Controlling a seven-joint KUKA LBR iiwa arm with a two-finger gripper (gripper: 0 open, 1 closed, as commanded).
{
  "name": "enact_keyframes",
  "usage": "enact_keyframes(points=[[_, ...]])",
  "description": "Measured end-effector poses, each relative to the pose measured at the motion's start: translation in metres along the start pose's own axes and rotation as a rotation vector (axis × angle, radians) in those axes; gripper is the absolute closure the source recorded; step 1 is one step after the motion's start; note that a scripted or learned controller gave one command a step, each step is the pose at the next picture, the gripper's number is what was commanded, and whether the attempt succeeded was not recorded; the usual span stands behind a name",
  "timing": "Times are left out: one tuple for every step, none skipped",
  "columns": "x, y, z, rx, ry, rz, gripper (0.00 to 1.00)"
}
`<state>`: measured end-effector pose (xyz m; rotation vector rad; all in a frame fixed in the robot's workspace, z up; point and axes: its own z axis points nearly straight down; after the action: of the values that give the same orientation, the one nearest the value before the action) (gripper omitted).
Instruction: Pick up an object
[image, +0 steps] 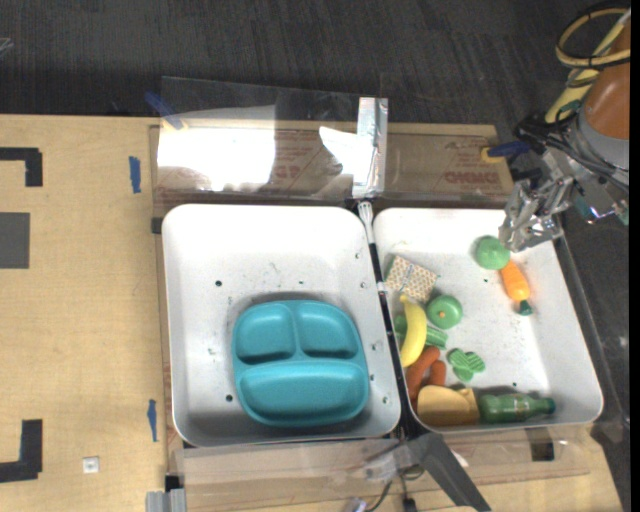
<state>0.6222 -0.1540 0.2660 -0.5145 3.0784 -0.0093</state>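
The gripper (524, 232) hangs over the right bin (570, 340) beside a green ball (490, 253); finger state cannot be determined.

Claw (527, 228) hovers above green ball (491, 253) in right bin (570, 330)

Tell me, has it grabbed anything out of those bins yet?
Not yet. The gripper hangs over the right bin, near a green round toy and a small carrot, but nothing shows between its fingers. The toys, including the banana and green bottle, lie in the bin. Grasping and lifting are both left to do.
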Motion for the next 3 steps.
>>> enact_keyframes(points=[[0.002, 0.001, 0.007, -0.007, 0.010, 0.001, 0.00], [0.022, -0.031, 0.102, -0.014, 0.018, -0.192, 0.00], [-0.022, -0.053, 0.167, -0.005, 0.010, 0.017, 0.00]])
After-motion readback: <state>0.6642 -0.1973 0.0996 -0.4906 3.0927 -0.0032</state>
